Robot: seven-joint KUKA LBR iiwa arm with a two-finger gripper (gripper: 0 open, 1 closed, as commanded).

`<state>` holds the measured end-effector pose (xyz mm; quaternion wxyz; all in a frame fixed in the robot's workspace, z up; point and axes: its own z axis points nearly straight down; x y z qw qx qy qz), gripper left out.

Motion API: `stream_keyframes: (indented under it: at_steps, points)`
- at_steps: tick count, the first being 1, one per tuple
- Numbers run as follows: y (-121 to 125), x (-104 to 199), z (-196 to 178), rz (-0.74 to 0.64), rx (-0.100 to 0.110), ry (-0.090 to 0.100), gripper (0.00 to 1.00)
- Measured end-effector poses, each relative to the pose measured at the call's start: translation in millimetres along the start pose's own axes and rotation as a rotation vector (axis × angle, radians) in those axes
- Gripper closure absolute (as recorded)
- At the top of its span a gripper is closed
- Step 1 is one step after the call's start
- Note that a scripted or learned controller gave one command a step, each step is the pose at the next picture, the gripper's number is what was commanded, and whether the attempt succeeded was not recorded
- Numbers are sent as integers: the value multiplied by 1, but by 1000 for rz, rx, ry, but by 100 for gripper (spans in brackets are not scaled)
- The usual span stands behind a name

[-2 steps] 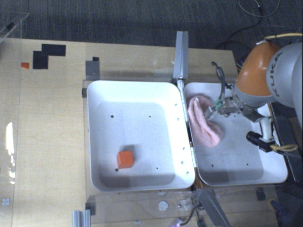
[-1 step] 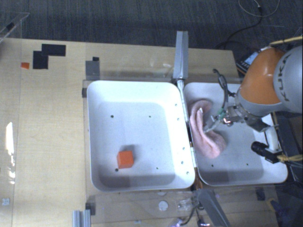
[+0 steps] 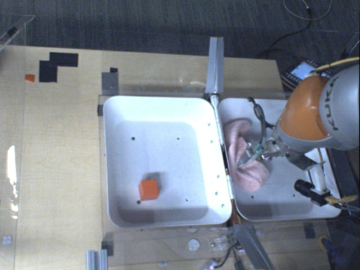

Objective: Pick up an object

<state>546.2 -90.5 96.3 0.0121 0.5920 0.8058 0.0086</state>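
Now a cloth is targeted.
Pincer [image 3: 256, 152] is set low on the pink cloth [image 3: 245, 157] by the right bin's [image 3: 281, 210] left wall; its state cannot be told.

A soft pink cloth [image 3: 244, 153] lies crumpled in the right bin [image 3: 281, 207], bunched up against that bin's left wall. It runs lengthwise from the far part of the bin toward the near part, narrower at its far end and swelling into a rounded, puffy lump at the near end. Folds and creases run along it, paler on top and a deeper pink in the hollows.

Over in the left bin [image 3: 163, 122] sits a small orange block [image 3: 149, 189], cube-like, resting flat on the white floor in the near left part of the bin. It stands alone, well apart from the walls and from the cloth.
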Motion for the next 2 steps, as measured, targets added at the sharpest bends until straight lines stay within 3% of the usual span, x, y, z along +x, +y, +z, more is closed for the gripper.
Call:
stream_keyframes:
  at_steps: [1, 2]
  points:
    - [5, 1, -14, -3, -11, 0, 100]
    - [87, 21, -89, -141, 18, 7, 100]
